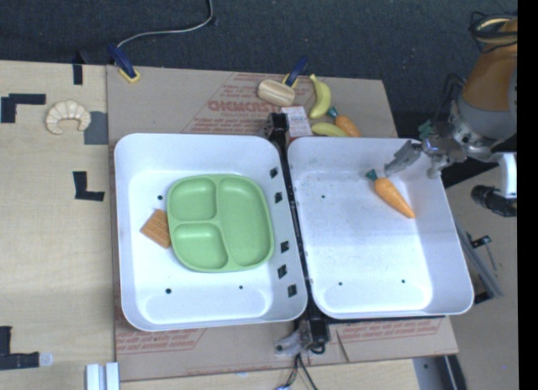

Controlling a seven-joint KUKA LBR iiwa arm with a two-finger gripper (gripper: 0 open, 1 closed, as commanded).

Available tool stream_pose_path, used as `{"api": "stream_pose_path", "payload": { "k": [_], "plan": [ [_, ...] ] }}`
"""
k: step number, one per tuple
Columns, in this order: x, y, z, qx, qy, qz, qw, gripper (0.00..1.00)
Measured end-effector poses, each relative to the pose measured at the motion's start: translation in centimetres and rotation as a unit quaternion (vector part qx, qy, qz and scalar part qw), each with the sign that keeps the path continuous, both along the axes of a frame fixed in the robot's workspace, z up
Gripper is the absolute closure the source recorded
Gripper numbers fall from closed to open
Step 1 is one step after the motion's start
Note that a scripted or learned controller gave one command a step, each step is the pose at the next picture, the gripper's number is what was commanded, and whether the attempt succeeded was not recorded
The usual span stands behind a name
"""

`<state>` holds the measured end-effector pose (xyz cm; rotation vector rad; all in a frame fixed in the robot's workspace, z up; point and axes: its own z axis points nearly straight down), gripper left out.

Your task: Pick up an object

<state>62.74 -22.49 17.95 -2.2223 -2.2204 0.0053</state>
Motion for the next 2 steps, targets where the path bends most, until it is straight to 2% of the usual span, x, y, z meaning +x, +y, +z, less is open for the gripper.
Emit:
{"api": "stream_pose_path", "payload": {
  "k": [1, 2],
  "plan": [
    [2.90, 1.74, -9.23, -0.0002, -0.003, 0.001, 1.0000, 0.00],
    [2.93, 1.70, -8.23, -0.0017, -0.004, 0.002, 1.0000, 1.00]
  ]
}}
